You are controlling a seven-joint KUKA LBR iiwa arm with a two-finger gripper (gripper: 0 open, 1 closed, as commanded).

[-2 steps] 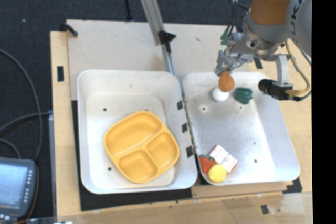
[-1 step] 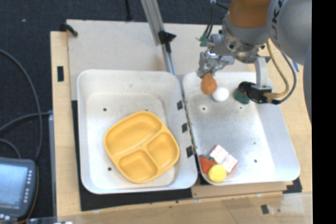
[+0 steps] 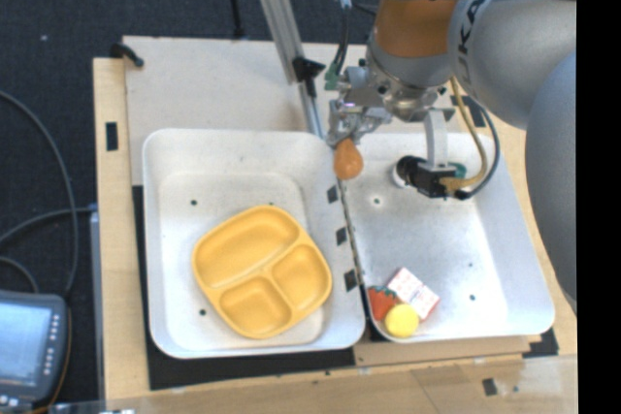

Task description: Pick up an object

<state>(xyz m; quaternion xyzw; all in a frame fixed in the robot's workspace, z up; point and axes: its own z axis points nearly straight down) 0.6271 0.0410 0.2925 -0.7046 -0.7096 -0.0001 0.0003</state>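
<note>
I can't see most of the big grey arm (image 3: 529, 24), because the top and right edges cut it off. The gripper (image 3: 346, 133) is small and dark, and I can't tell what the orange-brown thing (image 3: 347, 161) just under it is. At the bottom left, the edge cuts off a grey screen box (image 3: 29, 349).

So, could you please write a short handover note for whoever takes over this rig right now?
Pincer: above the divide between the two bins, shut on a small orange-brown object, lifted.
Left bin: yellow divided tray.
Right bin: near corner holds a red item, a yellow ball and a white-and-pink block.
Done: the pick looks made.
Left: confirm that the grip holds.
</note>
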